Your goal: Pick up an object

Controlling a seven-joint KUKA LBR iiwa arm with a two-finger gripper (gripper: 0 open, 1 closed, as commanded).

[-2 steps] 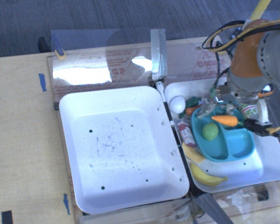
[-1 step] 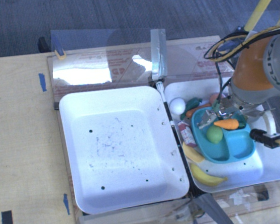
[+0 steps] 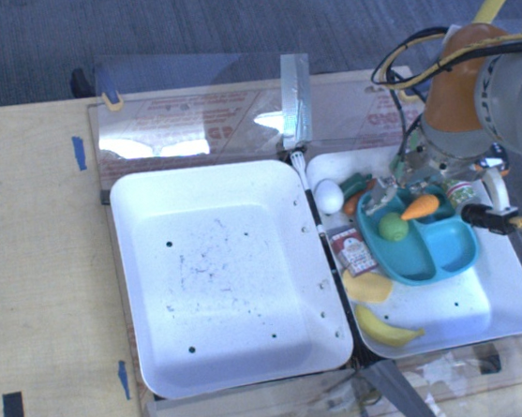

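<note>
Arm (image 3: 483, 91) over the right bin's (image 3: 501, 315) far end

Gripper (image 3: 417, 169) above the blue tray (image 3: 436, 252), grip state unclear; carrot (image 3: 419, 207) and green ball (image 3: 393, 227) in tray; egg (image 3: 328, 194), banana (image 3: 386, 329) beside it.

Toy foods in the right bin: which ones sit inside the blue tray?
The orange carrot and the green lime; the banana and egg lie outside the blue tray.
</note>
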